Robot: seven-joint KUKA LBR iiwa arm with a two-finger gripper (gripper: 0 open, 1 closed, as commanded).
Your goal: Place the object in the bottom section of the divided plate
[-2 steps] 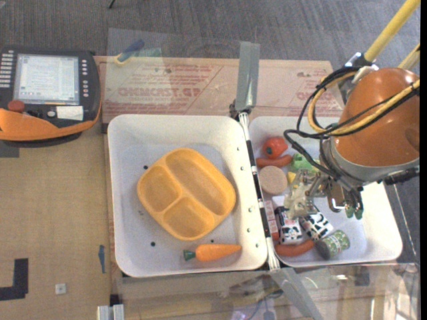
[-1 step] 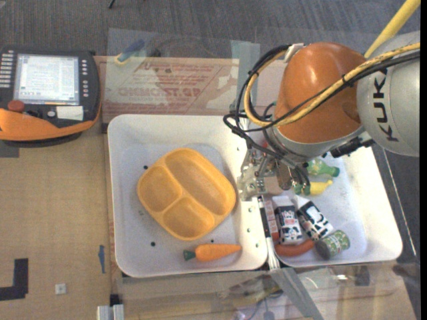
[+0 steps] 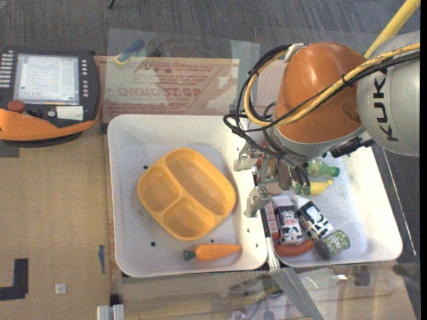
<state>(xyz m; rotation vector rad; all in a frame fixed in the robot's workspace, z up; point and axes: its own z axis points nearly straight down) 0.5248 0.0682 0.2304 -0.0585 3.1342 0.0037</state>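
Gripper [image 3: 261, 187]: it hangs under the orange band of the arm, above the divider between the two bins; whether it is released or clenched I cannot tell, and no object is seen in it.
Arm [image 3: 320, 99]: grey with a big orange part, it comes in from the right and covers the upper part of the right bin.
Right bin [image 3: 380, 205]: near the gripper lie a small black and white carton [image 3: 288, 223], a second one [image 3: 315, 220], a red sausage-like item [image 3: 294, 249], a green can [image 3: 333, 243] and a yellow-green bottle [image 3: 319, 172], partly under the arm.
Left bin [image 3: 127, 139]: it holds the divided plate [image 3: 187, 192], yellow-orange, with three sections, all bare.
Carrot [image 3: 212, 252]: it lies flat in the left bin, just below the plate, near the front wall, not on the plate.
Pendant [image 3: 47, 95]: a control tablet with a screen, on the bench left of the bins.
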